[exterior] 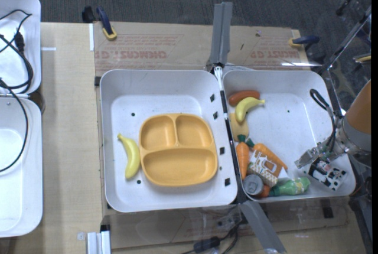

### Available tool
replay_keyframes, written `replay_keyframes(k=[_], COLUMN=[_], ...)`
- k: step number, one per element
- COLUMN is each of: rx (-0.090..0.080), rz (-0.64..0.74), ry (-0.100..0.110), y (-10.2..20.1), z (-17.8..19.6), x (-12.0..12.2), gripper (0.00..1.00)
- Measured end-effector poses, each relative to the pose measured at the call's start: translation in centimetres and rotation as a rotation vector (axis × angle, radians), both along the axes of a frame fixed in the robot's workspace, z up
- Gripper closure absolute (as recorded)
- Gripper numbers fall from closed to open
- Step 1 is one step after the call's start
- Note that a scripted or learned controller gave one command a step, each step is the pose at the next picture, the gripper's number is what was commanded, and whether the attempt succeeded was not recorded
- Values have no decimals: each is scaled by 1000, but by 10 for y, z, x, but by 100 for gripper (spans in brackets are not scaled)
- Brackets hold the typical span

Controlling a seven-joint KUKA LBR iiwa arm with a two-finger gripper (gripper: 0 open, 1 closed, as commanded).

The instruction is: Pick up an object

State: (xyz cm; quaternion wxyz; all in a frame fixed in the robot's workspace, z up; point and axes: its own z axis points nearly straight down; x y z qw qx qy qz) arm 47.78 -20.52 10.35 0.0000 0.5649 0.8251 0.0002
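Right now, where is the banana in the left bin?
In the camera view, the banana lies on the left bin floor, just left of the yellow divided plate, near its lower-left corner.

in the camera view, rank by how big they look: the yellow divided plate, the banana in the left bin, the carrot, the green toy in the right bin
1. yellow divided plate, clearly largest
2. banana in the left bin
3. carrot, close to the banana's length, so that order is unsure
4. green toy, smallest
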Motion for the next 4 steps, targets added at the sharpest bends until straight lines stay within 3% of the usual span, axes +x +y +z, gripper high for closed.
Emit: replay_keyframes(k=[1,2,3,4], rx=[-1,-2,-2,-1], rz=[-235,-291,-292,-322], ry=[1,2,2,4], y=[63,93,93,63], z=[127,150,150,48], x=[33,66,66,26], gripper=[100,100,0,0])
